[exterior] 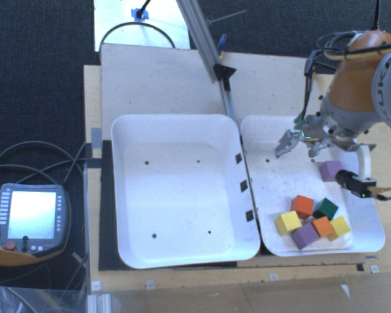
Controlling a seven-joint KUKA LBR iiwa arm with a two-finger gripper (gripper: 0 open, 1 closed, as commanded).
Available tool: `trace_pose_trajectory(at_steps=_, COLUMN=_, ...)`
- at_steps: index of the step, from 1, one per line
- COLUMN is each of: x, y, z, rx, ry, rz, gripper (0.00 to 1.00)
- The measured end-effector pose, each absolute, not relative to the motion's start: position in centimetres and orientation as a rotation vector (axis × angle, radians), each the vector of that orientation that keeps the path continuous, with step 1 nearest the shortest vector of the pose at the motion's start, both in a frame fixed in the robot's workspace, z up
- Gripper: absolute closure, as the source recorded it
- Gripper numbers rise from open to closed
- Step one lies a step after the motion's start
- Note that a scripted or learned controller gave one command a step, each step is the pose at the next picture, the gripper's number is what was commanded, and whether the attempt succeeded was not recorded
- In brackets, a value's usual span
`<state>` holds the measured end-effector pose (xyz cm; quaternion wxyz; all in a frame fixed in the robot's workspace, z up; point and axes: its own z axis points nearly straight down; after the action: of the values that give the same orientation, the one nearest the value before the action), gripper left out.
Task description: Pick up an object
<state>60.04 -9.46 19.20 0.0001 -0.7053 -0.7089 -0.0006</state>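
Camera view: matte cube-shaped blocks [311, 220]

A teach pendant [27, 223] with a lit screen lay on dark carpet [39, 64] left of the bench [163, 77]. A slanted metal pole [199, 25] crossed the bench's far edge.

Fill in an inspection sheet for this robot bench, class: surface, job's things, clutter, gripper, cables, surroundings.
Surface: bench bearing left bin and right bin.
Job's things: cluster of blocks in right bin; one purple block apart, nearer the arm.
Clutter: nothing seen.
Gripper: gripper above right bin, open, holding nothing.
Cables: black cables by the pendant; more on the arm.
Surroundings: pendant left of bench; dark floor; slanted pole.
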Motion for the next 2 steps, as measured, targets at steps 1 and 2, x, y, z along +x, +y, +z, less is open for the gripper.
trace_pose_trajectory(at_steps=1, x=60.0, y=-9.5, z=19.2, rx=-2.217, ry=-2.226, rz=-0.003, gripper=0.0)
trace_pose_trajectory(at_steps=2, x=59.3, y=-9.0, z=14.6, rx=-2.217, ry=-2.222, rz=0.003, gripper=0.0)
